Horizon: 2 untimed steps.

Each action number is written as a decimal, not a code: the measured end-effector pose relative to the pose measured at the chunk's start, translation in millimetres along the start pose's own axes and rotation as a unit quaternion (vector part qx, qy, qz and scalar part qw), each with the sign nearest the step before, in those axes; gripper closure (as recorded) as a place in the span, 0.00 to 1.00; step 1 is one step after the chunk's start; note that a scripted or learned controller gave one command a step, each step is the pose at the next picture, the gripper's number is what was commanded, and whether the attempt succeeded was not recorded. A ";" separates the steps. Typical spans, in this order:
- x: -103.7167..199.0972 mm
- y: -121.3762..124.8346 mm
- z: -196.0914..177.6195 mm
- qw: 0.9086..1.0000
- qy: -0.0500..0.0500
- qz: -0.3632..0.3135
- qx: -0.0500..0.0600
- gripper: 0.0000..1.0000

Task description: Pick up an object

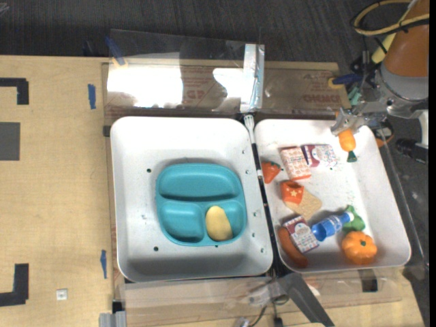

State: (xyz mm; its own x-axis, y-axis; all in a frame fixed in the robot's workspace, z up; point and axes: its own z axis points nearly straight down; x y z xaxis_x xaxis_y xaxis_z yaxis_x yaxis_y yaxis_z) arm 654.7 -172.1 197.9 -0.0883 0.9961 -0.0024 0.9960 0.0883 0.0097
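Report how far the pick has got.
Done: the gripper has reached the far right corner of the right bin and sits right at a small orange carrot toy. In hand: a grasp on that carrot looks likely, though I cannot confirm it. Left: lifting it clear. The potato lies in the teal tray.

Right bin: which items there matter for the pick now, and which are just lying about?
In play:
- gripper, at the right bin's far corner
- small orange carrot-like toy, just under it; a grasp isn't clear

Lying about:
- pumpkin
- blue bottle
- red star block
- pink carton
- teal tray with a yellow potato-like piece, in the left bin
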 end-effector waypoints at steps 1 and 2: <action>71.4 9.9 -20.7 0.995 0.001 -0.103 0.002 1.00; 118.3 -25.1 -27.0 0.979 0.002 -0.203 0.004 1.00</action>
